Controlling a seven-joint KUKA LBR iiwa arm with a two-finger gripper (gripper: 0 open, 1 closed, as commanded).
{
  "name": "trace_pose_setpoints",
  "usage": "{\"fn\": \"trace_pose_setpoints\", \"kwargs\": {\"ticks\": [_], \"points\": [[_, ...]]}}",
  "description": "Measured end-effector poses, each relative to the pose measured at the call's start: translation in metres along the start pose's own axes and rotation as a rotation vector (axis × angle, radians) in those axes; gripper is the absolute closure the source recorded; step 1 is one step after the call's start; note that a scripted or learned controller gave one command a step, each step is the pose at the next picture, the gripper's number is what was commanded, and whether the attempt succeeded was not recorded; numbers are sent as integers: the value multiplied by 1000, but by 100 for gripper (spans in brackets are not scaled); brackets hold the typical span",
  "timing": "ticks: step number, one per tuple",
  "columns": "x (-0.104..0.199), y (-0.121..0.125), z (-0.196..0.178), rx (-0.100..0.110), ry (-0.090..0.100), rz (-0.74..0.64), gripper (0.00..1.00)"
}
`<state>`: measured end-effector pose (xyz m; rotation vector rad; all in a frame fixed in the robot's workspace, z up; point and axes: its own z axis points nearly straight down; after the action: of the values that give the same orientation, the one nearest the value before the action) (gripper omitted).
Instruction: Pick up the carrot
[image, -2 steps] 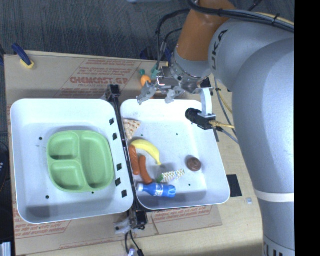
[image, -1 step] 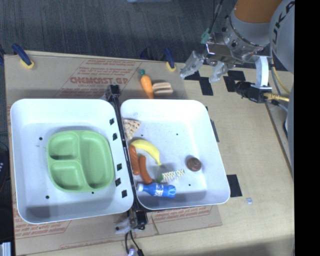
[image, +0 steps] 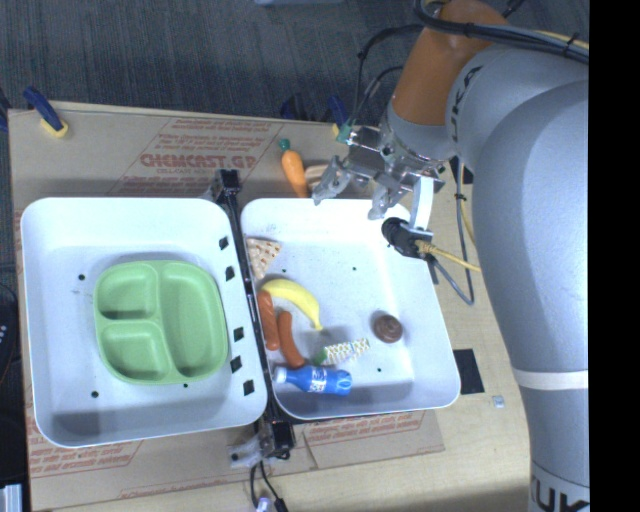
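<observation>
Cardboard bench, carrot beside open gripper

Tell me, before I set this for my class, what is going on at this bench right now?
A grey robot arm reaches in from the right, its gripper open above the far rim of the right bin. The carrot lies outside the bins on the cardboard just left of the gripper, not yet grasped. The right bin holds a banana, a sausage, a blue bottle and a brown round thing. A green divided plate sits in the left bin.
</observation>
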<state>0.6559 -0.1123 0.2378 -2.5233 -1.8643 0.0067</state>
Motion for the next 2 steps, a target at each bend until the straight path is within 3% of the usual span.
{"fn": "trace_pose_setpoints", "kwargs": {"ticks": [1,2], "points": [[-13,5,147,1,0,217,0],[51,-15,45,-2,1,388,0]]}}
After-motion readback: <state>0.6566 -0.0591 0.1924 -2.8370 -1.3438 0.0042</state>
